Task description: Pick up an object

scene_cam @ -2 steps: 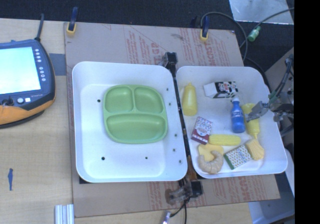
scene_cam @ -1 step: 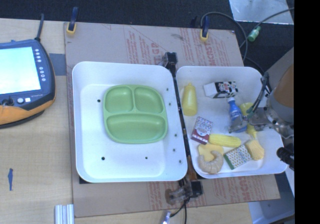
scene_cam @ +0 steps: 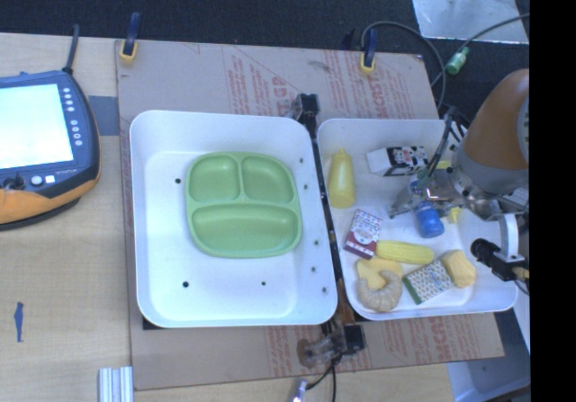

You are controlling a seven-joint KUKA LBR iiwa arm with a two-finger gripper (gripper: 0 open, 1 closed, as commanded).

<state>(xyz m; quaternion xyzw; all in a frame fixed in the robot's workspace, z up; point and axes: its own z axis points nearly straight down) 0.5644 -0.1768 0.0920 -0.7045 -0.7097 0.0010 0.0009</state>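
Robotics lab, I'd say: teach pendant [scene_cam: 40,144] on wooden surface [scene_cam: 63,301], cardboard sheet [scene_cam: 270,76] clamped down (blue-yellow clamps [scene_cam: 130,42]), loose cables [scene_cam: 405,36], two white bins [scene_cam: 162,301].

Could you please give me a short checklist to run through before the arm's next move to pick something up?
1. Objects available in the right bin: ok; yellow bottle, corn cob and blue object lie there.
2. Gripper above the right bin: ok.
3. Object between the fingers: cannot tell.
4. Target isolated: not ok; the blue object sits right at the gripper, items crowd nearby.
5. Left bin holds the green divided plate: ok.
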